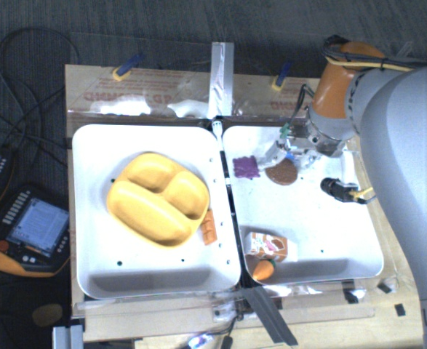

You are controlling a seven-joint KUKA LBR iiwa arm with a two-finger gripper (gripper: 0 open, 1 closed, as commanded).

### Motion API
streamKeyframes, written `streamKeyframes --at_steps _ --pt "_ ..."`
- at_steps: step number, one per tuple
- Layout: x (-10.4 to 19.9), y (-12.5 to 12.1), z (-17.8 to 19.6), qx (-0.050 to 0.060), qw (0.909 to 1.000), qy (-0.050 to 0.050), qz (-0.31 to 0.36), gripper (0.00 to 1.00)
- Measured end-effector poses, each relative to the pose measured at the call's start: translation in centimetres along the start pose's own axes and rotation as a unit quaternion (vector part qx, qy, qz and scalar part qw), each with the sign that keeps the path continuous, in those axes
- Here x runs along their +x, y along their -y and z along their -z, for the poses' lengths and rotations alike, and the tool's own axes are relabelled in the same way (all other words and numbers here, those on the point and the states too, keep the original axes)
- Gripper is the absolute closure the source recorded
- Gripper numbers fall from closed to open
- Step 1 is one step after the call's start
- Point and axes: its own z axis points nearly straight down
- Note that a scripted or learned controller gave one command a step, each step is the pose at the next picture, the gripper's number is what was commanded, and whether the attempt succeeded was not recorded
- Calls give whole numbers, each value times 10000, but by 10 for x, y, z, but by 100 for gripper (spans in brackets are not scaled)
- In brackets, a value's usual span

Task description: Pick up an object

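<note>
1. Your hand [292,151] sits low in the right bin [344,238], far end, right over the brown disc [282,172]; I cannot tell how it is set or whether it grips anything.
2. Brown disc: flat, thin, probably light and stiff. Hard to pinch off the floor, so take it across the rim.
3. Purple piece [246,167] lies just left of the disc; looks soft and crumpled, an easier pinch.
4. Near corner of the right bin: small printed packet [267,246] and an orange piece [262,270], touching.
5. Left bin [97,267] has a big yellow lump [158,198], likely too wide for you, with an orange strip [209,228] beside it.
</note>
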Motion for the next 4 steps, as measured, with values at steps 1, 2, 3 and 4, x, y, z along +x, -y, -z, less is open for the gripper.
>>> streamKeyframes --at_steps 1,2,3,4 --pt "-2 1 9 22 10000 36 0 100" --pt "84 0 98 -158 9947 56 1013 100" --pt "84 1 98 -156 9947 56 1013 0" --pt "-3 -3 73 -151 9893 67 1448 0"
